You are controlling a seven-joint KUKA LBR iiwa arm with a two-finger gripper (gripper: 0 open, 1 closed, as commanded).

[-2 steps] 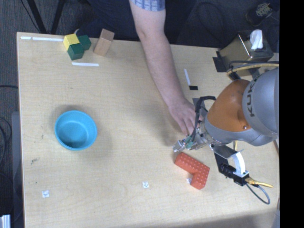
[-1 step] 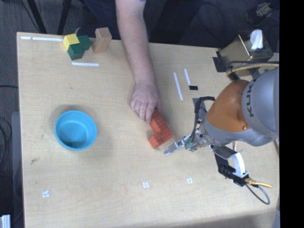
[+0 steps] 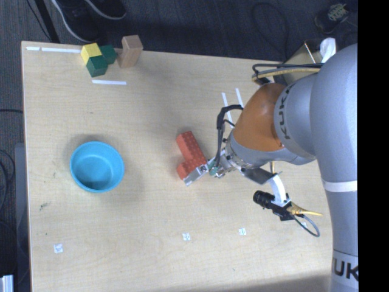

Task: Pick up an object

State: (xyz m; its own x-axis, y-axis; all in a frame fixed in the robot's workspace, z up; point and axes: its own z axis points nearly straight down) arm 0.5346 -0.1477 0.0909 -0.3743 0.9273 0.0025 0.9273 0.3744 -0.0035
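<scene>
Near mid-worktop, slightly right of centre, the gripper (image 3: 203,171) sits low at the bottom end of a red brick-like object (image 3: 190,152). That object looks L-shaped: a long studded bar running up-left to down-right with a short stub at its lower left. A metallic fingertip overlaps the stub's lower edge, touching or nearly so. Can't tell how far apart the fingers are or whether anything is actually pinched between them; the wrist hardware hides the gap. Red piece appears to lie flat on the worktop (image 3: 152,224).

Arm (image 3: 316,120) comes in from the right, grey link with the orange section just above the wrist, cabling looped around it. A small black part with a yellow tip (image 3: 279,207) hangs off the wrist, lower right of the gripper.

Other items, all well apart from the gripper:
- blue bowl (image 3: 97,166), left side, upright, nothing visible inside
- yellow block (image 3: 91,52) touching a green block (image 3: 101,61), top-left corner
- tan wooden block (image 3: 130,50) just right of those two
- a few strips of white tape on the surface, one (image 3: 109,82) below the blocks
</scene>
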